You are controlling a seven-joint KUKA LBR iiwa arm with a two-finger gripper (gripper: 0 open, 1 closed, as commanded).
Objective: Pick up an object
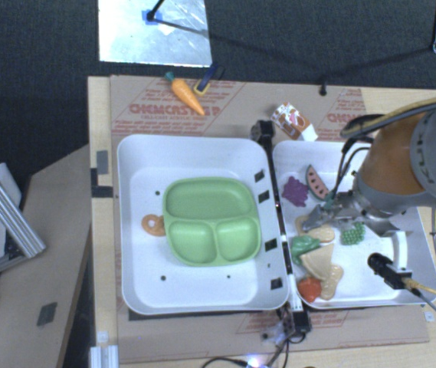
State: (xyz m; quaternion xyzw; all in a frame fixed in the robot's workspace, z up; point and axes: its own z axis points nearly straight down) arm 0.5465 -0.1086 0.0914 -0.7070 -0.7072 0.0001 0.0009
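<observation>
Low over the right bin (409, 286), the claw (321, 215) hangs among a heap of toy food at that bin's left side; its tips are lost against the clutter, so whether it is apart or together cannot be told. Just under it lies a pale tan slice (317, 233), with a green leafy piece (303, 244) touching that slice on the side toward the divider and a small green knobbly piece (352, 234) on the other side. Behind the claw, toward the far wall, sit a purple bunch of grapes (295, 192) and a watermelon wedge (315, 182). Toward the near wall rest a cream wedge (321, 264) and, at the corner, a red round piece (308, 287).

Beside it, the left bin (137, 282) holds a green divided plate (210, 221) near its middle and an orange ring (154, 225) just beside the plate's left edge.

Outside the bins, a small printed packet (294, 121) lies at the right bin's far corner, and a carrot (187, 96) lies on the cardboard (141, 107) beyond the left bin
</observation>
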